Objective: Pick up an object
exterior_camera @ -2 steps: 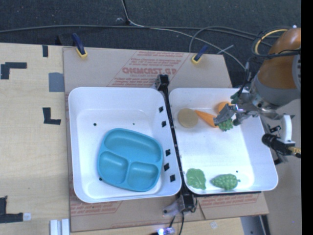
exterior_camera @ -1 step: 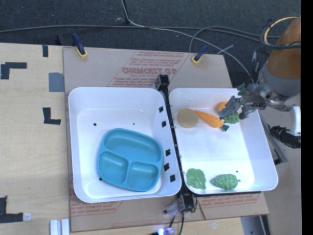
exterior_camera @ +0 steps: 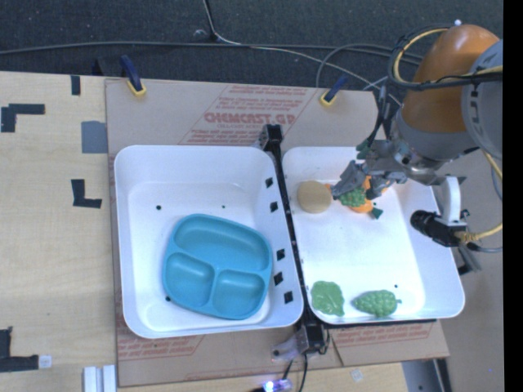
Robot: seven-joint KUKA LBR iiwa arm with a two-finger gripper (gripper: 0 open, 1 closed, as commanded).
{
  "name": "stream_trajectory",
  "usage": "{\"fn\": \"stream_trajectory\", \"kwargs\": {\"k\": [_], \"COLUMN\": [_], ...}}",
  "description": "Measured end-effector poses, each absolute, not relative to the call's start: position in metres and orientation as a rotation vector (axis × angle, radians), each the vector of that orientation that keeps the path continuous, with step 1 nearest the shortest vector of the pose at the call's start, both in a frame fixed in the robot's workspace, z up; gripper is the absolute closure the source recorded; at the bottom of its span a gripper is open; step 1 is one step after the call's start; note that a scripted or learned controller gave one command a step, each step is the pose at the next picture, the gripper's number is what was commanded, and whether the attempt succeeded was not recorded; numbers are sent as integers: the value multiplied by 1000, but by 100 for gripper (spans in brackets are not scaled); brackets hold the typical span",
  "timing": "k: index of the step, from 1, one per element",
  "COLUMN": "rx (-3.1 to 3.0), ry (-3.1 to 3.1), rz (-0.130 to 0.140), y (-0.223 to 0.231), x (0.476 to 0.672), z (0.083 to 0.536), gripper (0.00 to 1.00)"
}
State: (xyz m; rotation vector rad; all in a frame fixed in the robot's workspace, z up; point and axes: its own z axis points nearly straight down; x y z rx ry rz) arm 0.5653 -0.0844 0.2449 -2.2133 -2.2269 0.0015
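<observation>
While the gripper [exterior_camera: 357, 188] hangs over the right bin [exterior_camera: 425, 280], a carrot [exterior_camera: 364, 200] lies beneath — finger state indeterminable; tan ball [exterior_camera: 313, 197] at nine o'clock.

Both bins are plain white, the left bin [exterior_camera: 135, 170] carrying a light blue divided tray [exterior_camera: 217, 265] and the right bin [exterior_camera: 425, 288] a tan round object [exterior_camera: 313, 197], two green leafy toys [exterior_camera: 328, 297] [exterior_camera: 376, 302], and an orange-and-green toy [exterior_camera: 360, 197]. They rest on a brown cardboard sheet [exterior_camera: 229, 113] printed with red lettering, pinned by blue-and-yellow clamps [exterior_camera: 131, 76] [exterior_camera: 331, 95]. The arm [exterior_camera: 445, 80] is grey with an orange band, and the bench [exterior_camera: 49, 243] is pale wood marked with black tape pieces.
</observation>
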Motion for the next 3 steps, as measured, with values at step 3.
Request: {"fn": "stream_trajectory", "kwargs": {"k": [3], "rx": [-2214], "ry": [-2227], "rz": [3], "y": [77], "x": [603], "z": [215], "gripper": [100]}}
